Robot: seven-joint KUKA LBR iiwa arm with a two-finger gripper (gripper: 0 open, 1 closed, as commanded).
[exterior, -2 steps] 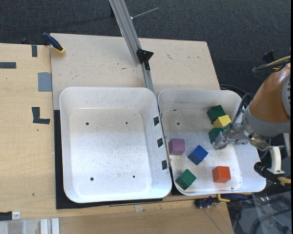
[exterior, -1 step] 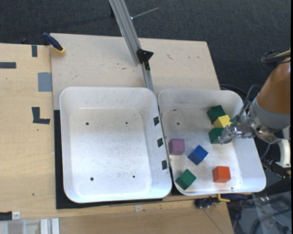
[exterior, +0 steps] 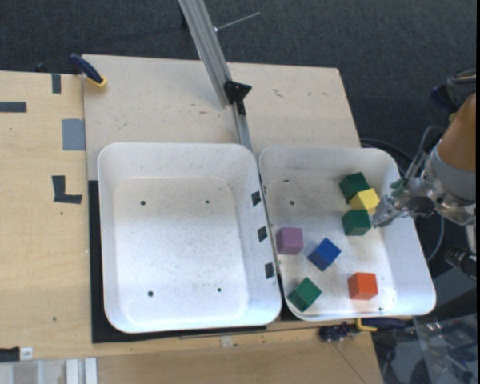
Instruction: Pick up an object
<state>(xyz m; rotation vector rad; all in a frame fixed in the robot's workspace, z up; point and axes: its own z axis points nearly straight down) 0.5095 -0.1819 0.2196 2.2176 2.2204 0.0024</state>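
The hand (exterior: 386, 212) hovers at the right bin's (exterior: 412, 282) edge, reaching in; I cannot tell how it is set. Just beside its tip sit a yellow block (exterior: 366, 199) and a green block (exterior: 356, 222). It seems to be approaching; next it must drop onto one.

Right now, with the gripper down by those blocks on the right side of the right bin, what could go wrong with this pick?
1. The gripper sits beside the yellow block, which is packed between two green blocks. It may bump a neighbour or pinch two at once.
2. That cluster lies close to the right bin's wall, so a nudged block could jam against it, leaving little room for a clean grip.
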